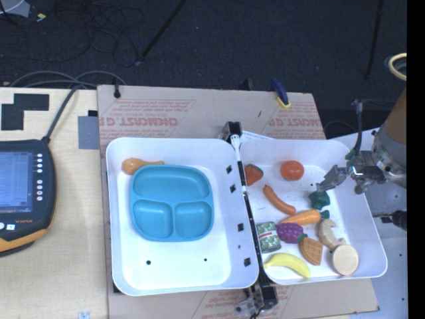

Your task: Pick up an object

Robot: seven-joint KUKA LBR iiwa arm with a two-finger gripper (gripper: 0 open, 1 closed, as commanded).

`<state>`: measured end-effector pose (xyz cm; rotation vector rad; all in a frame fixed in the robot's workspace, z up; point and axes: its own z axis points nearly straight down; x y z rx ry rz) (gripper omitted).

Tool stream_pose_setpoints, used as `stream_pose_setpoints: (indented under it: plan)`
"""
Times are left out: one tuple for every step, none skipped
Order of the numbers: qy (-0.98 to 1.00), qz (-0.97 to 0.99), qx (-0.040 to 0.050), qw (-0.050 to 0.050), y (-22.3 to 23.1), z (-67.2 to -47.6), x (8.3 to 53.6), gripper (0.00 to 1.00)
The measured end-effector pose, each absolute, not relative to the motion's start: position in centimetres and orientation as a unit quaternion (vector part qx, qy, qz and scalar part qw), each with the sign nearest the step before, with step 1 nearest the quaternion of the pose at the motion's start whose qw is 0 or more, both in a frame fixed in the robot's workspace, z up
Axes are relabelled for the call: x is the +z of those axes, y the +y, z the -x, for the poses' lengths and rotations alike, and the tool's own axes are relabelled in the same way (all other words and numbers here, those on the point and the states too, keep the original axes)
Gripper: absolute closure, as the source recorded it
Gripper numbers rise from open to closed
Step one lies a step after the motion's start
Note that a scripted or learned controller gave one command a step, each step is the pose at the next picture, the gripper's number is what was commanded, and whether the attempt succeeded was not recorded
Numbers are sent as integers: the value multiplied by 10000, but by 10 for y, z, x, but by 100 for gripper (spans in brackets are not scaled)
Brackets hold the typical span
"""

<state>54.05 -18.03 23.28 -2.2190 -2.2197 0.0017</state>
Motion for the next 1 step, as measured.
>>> stream_pose_setpoints:
  plan:
    - [-7102,7039,11,53,-66,-515,199,0]
